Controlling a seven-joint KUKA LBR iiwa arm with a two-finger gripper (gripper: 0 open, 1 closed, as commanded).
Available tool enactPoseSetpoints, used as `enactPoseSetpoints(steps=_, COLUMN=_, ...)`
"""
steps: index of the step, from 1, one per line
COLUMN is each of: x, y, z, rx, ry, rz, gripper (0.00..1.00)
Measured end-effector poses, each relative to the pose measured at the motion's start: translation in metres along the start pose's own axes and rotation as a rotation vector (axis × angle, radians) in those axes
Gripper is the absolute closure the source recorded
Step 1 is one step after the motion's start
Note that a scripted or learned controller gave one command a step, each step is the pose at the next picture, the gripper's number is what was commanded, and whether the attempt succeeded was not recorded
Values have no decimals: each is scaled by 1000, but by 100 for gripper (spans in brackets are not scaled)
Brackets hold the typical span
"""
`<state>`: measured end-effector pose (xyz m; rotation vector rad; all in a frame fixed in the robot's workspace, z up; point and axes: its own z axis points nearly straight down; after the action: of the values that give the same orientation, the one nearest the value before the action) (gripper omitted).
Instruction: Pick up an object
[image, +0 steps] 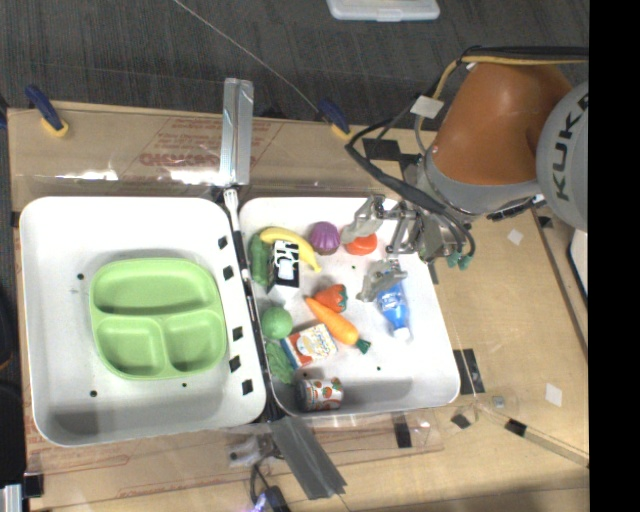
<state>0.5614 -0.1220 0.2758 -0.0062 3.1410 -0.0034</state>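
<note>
- I see the gripper (385, 262) low in the right bin (425, 375), just above the blue tube (396, 308) near the bin's middle right; whether its fingers are spread or closed I cannot tell, and nothing shows held between them.
- I judge the tube light, soft and a bit slick; I'd pinch it across its width, near the stiffer cap end.
- Just left lie the carrot (337, 320) and a small red pepper (331, 296), close enough to be nudged.
- An orange piece (361, 243) and a purple onion (323, 237) sit near the far wall beside the gripper.
- Banana (289, 243), snack pouch (313, 346) and can (322, 393) lie well apart from the tube.
- The left bin (50, 300) holds a green tray (157, 317).
</note>
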Motion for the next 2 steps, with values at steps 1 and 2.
enactPoseSetpoints(steps=1, x=18, y=17, z=150, rx=-6, ry=12, rz=-151, gripper=0)
enactPoseSetpoints(steps=2, x=3, y=-11, z=177, rx=-1, ry=-8, rz=-221, gripper=0)
